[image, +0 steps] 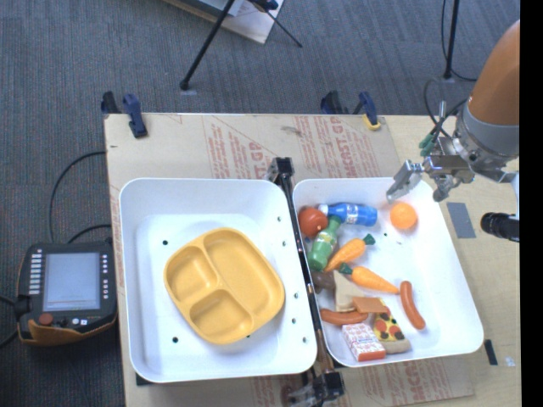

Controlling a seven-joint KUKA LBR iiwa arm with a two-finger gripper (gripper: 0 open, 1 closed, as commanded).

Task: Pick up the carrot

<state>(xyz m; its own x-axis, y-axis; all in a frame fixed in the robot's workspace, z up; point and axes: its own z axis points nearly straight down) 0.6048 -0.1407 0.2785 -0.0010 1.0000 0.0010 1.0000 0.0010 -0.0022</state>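
Pincer poised with fingers spread and nothing between them, above the far right edge of the right bin, just beyond an orange ball. Approach step by the look of it, grasp not yet made. Carrot lying well inside the same bin, near the middle, slanted, beside a second carrot-like piece with a green tip and near a green bottle, a blue bottle, a tomato and two sausages. Next move probably calling for travel inward and down, fingers set across the carrot's narrow body. Yellow divided plate in the left bin. Red lettering printed on the worktop, too faint to read.
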